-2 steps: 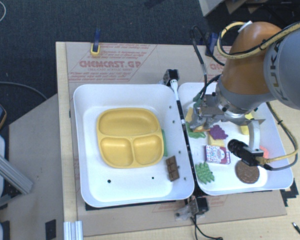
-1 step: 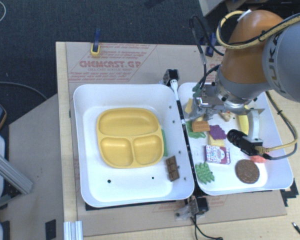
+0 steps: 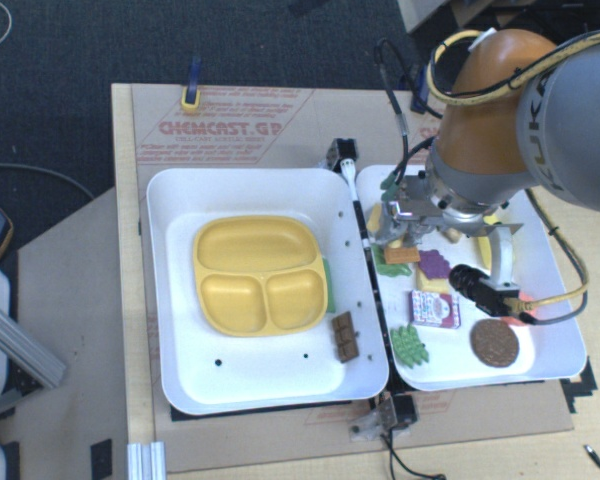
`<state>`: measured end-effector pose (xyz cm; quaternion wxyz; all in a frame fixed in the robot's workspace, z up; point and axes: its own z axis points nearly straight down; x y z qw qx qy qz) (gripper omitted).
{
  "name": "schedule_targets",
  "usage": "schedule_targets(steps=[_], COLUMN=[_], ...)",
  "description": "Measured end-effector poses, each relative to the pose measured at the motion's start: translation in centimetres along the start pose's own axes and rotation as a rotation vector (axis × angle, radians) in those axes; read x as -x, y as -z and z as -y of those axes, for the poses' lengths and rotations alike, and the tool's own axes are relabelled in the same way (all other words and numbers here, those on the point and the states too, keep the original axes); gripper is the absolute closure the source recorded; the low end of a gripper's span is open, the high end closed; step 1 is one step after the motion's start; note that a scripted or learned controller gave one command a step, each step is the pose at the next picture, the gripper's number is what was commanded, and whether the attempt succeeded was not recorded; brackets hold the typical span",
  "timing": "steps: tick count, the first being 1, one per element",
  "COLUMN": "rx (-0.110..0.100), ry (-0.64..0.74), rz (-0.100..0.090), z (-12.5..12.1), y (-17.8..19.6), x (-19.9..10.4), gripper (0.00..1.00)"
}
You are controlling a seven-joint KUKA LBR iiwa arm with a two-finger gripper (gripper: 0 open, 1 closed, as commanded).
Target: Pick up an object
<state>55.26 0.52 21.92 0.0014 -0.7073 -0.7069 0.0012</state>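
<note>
The gripper (image 3: 402,226) hangs low over the upper left part of the right bin (image 3: 546,372), and this looks like the approach step, lining up on a target before any lift. Whether it is open or closed I cannot tell from this angle, because the wrist hides it, and nothing can be seen held. The likeliest target is the orange block (image 3: 402,256), just below the gripper and lying against a green leafy piece (image 3: 389,265), with purple grapes (image 3: 435,264) just beside it on the right. It is a tight cluster, so the next move calls for a clean, straight descent centred on the block, closing without catching its neighbours. Room is scarce on the left, since the bin's wall by the divider runs close to the gripper. Toward the near side there is more space, though a pink packet (image 3: 435,309), a green sprig (image 3: 409,345) and a brown disc (image 3: 495,343) are spread there. Over in the left bin (image 3: 170,298), the yellow divided plate (image 3: 260,273) and a brown ridged piece (image 3: 344,336) sit well apart from the action.
</note>
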Motion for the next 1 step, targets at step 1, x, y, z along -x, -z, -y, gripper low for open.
schedule_targets(steps=[1], rx=[0.001], ry=[0.000], rz=[-0.001], z=[1.61], y=[1.10], x=[0.72], gripper=[1.00])
